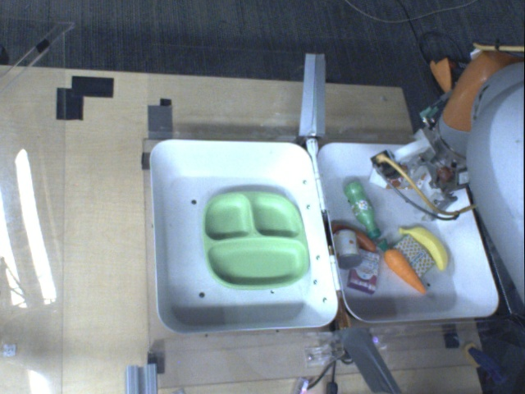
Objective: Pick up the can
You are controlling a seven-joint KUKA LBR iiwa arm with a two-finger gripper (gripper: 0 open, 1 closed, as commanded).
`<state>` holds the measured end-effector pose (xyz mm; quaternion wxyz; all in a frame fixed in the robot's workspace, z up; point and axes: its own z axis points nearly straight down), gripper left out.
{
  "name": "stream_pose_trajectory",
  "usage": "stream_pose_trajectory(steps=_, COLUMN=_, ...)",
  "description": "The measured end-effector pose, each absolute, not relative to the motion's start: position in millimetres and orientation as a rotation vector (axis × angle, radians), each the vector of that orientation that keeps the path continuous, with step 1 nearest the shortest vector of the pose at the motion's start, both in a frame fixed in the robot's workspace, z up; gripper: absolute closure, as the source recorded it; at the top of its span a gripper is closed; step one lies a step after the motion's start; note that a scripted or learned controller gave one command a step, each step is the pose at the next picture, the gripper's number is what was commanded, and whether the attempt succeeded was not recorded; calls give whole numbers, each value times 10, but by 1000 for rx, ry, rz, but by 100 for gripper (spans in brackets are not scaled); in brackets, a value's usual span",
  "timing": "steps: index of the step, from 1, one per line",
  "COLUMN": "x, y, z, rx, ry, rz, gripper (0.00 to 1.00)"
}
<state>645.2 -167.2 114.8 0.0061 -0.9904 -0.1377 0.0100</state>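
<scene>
**Figure: Arm hanging over the right bin, can not yet grasped**

The gripper (426,179) is hovering over the upper part of the right bin (484,298), amid a tangle of wrist cabling; whether it is spread or closed cannot be told from this angle, and nothing is showing between its tips. The can (348,247), lying on its side with a grey end face turned toward the camera, is resting against the bin's left wall, at about eight o'clock from the gripper and well apart from it. It is sitting crowded: a green bottle (359,206) is lying just beside it at one o'clock, a small dark packet (364,273) is touching or nearly touching it at five o'clock, and a carrot (404,270) and banana (426,246) are lying further off at three to four o'clock.

Judged from this layout, a good attempt is calling for travel toward eight o'clock, a descent centred on the can's body, and a finger line set across its short axis, so that one tip is entering the narrow gap by the wall and the other is clearing the packet. The left bin (172,302) is holding a green divided tray (254,238).

Labels: the can is showing a red band and the packet a dark printed face, but no writing is legible on either.
</scene>
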Motion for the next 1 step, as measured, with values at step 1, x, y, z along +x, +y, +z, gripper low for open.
stream_pose_trajectory(steps=1, x=6498, y=-1651, z=1275, rx=-3104, ry=-444, rz=5, gripper=100)
